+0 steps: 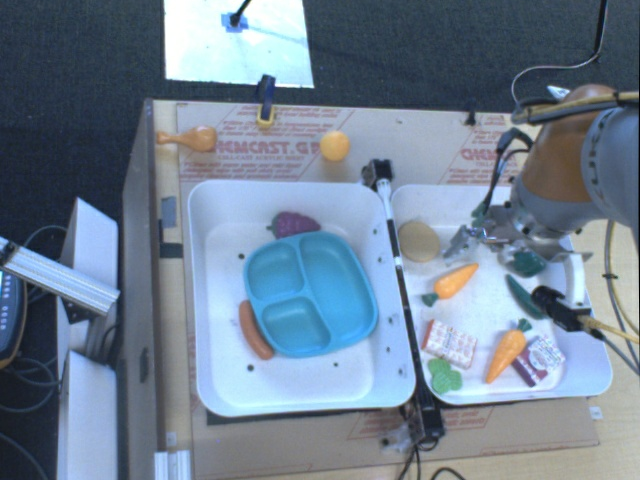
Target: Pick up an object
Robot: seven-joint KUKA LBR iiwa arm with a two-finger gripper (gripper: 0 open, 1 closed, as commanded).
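My gripper (472,238) hangs over the upper middle of the right bin (598,376), reaching in from the right below the orange-banded wrist. It sits just above the small orange carrot (455,280) and to the right of a tan round piece (419,240). Lower in that bin lie a second carrot (507,353), a red-and-white box (449,341), a green broccoli piece (444,375), a maroon-and-white packet (535,360) and a dark green pickle (520,296). A teal item (527,262) is partly hidden under the wrist.
The left bin (215,268) holds a blue divided plate (310,293), purple grapes (295,224) and a sausage (255,330). An orange ball (335,146) and a toy drumstick (190,140) lie on the board behind the bins. A black rail (395,268) divides the bins.
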